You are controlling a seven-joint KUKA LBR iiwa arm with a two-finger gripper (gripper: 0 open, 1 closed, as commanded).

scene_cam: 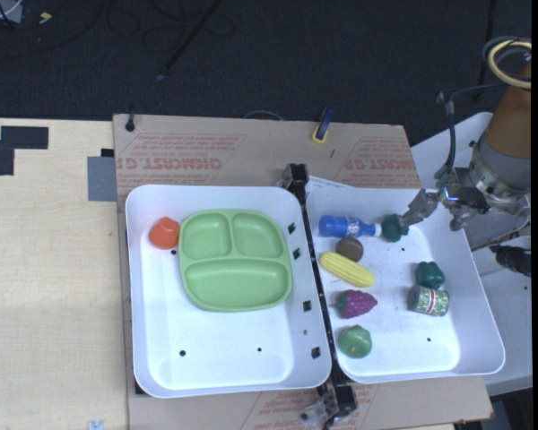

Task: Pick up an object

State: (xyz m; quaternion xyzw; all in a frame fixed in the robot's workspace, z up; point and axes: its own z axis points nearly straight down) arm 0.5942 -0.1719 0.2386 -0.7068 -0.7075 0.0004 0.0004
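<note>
**Gripper poised at the right bin's far edge**

In the left bin an orange cup sat beside a green divided plate, out of the arm's way. The right bin held the loose pickings: a blue bottle, corn cob, purple grapes, green pepper and a small can. The gripper hung by a dark green piece, probably its target; I could not tell whether it was apart or together
</note>
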